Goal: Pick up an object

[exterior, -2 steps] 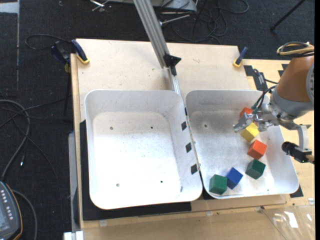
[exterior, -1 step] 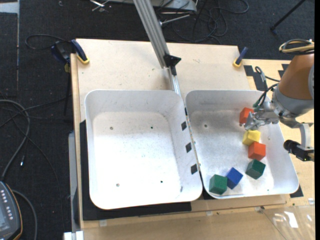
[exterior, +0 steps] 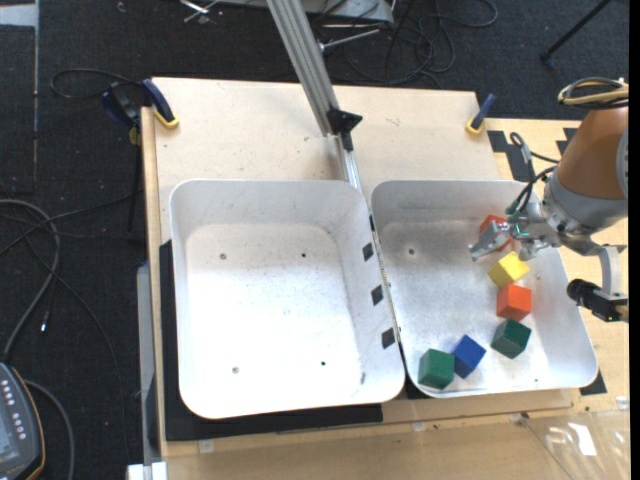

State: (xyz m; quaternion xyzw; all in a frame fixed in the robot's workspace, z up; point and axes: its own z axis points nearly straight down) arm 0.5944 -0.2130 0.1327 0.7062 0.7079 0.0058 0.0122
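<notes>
While you watched from above, the small yellow cube (exterior: 510, 269) lay in the right white plastic bin (exterior: 420, 218), just below and touching or nearly touching the grey two-finger gripper (exterior: 497, 240). You could see something red-orange at the gripper's tip, but whether that was a held block or part of the tool could not be told, and neither could the spread of the claw. Directly below the yellow cube sat a small orange cube (exterior: 515, 299), close against it. Below that again rested a dark green cube (exterior: 511, 338), and to the left of the dark green cube, toward the bin's near rim, lay a blue cube (exterior: 468, 354) beside a brighter green cube (exterior: 436, 367), the two touching. Right of the yellow cube rose the grey arm with its orange band (exterior: 598, 153). Left of the yellow cube, past the shared rims, stood the left white plastic bin (exterior: 200, 208) on the pale wooden bench (exterior: 250, 128).
</notes>
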